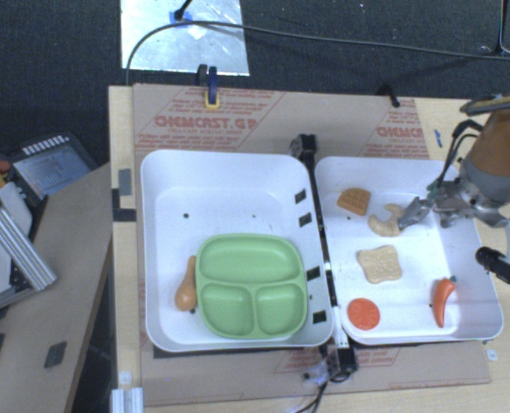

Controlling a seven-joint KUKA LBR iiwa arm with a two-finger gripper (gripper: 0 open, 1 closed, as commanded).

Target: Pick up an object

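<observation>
The right bin [478, 269] holds several toy foods: a brown cracker [353, 200], a curved beige piece [382, 224], a slice of toast [379, 263], a red disc [364, 313] and an orange-red pepper [443, 300]. My gripper [412, 212] reaches in from the right and sits low over the back of this bin. Its tip is right beside the curved beige piece, on that piece's right end. Whether it touches the piece is unclear. The grey and orange arm [500, 157] hangs over the bin's far right corner.
The left bin [229, 188] holds a green divided plate [251, 284] at the front and a tan drumstick-shaped toy [187, 286] just left of it. A black divider [316, 231] with clips separates the bins. Cardboard lies under both.
</observation>
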